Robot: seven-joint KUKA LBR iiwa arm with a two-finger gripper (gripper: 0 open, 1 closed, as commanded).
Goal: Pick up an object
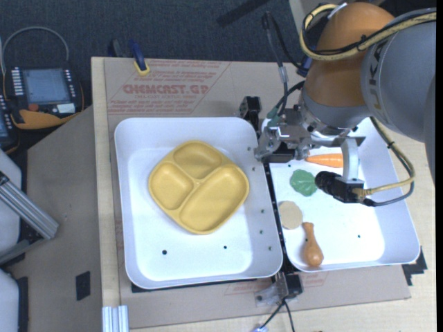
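Here, end effector (pixel 291 144) over right bin (pixel 387 247), grip state unclear, carrot (pixel 325 160) beside it

Grey arm reaching from right, claw (pixel 285 146) lowered

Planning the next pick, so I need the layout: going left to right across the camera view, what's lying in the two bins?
Yellow divided plate in the left bin → beige round piece → green piece → brown drumstick-shaped piece → orange carrot, the last four in the right bin.
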